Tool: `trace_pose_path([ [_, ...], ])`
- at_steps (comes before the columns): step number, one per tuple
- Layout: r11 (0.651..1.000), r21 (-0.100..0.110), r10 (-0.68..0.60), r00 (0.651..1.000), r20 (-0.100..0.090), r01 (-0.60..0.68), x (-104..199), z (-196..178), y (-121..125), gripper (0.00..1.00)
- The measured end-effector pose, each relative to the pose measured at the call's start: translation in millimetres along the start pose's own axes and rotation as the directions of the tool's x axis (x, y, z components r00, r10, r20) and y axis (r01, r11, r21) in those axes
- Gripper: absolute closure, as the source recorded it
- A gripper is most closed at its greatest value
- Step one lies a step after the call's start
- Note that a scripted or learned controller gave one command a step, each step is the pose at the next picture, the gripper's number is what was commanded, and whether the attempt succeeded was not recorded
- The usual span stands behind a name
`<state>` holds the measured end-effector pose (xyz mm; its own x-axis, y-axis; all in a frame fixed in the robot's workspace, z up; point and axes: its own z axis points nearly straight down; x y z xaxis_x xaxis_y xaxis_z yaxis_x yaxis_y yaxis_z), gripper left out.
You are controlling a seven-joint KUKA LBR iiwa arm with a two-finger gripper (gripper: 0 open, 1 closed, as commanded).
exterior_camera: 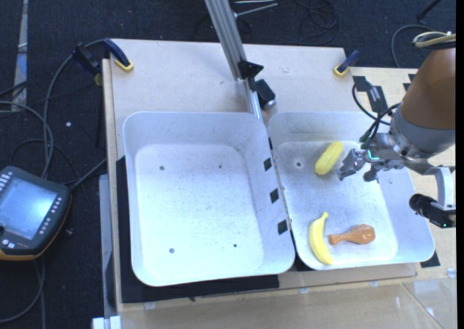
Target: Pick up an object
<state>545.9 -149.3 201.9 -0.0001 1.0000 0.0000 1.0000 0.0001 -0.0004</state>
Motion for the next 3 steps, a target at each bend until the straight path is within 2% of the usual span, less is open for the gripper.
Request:
trace_pose_path([
  [1,1.000,0.000,0.000,1.000,0.000,0.000,0.0,0.0,0.0,0.00],
  [2,1.000,0.004,0.000,1.000,-0.001,0.000,0.1,61.9,-5.2,0.00],
  [3,1.000,0.003,0.000,1.000,-0.001,0.000,0.4,108.4,-5.8,0.00],
])
